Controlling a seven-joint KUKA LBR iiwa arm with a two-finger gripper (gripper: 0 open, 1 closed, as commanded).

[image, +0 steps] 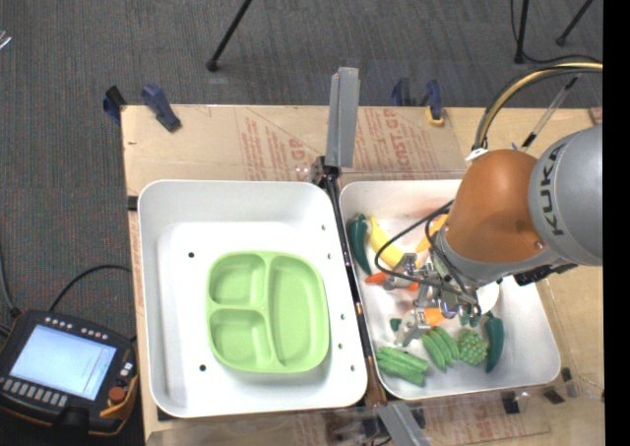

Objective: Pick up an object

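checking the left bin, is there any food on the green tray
No, the green tray lies bare in the left bin, its compartments holding nothing.

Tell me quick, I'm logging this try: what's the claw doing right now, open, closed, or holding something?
Claw: down in the right bin over the toy vegetables; open or closed cannot be told, and no object is seen between its fingers.

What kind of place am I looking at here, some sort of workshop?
Probably a robotics lab test bench. A grey and orange arm reaches over two white bins, one holding a green divided plate, the other toy vegetables; a handheld control screen lies on the carpet.
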